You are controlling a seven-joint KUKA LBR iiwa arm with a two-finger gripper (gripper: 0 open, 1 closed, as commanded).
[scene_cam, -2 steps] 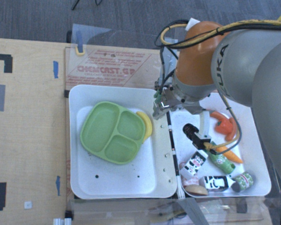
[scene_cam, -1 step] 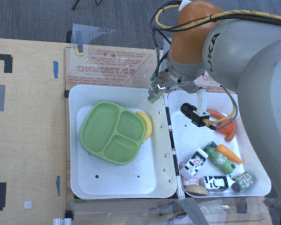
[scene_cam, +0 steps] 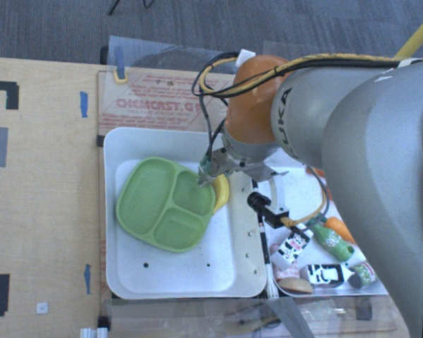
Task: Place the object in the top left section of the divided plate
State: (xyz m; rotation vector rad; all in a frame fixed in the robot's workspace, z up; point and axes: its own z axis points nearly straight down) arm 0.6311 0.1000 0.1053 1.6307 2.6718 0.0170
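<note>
A light green divided plate [scene_cam: 160, 204] lies tilted in the left white bin [scene_cam: 170, 276]. The gripper [scene_cam: 210, 173] hangs over the plate's right rim, reaching down from the orange-banded wrist [scene_cam: 254, 96]. A yellow banana-like object [scene_cam: 221, 191] sits right at the fingertips, on the plate's right edge. Whether it is between the fingers is hidden by the wrist above.
The right bin [scene_cam: 293, 289] holds several toys: a green bottle [scene_cam: 335, 243], an orange carrot-like piece [scene_cam: 340, 226], a black-and-white cow figure [scene_cam: 291, 248], a tan bread-like piece [scene_cam: 294, 284]. The grey arm covers the right side. A cardboard sheet [scene_cam: 158, 105] lies behind the bins.
</note>
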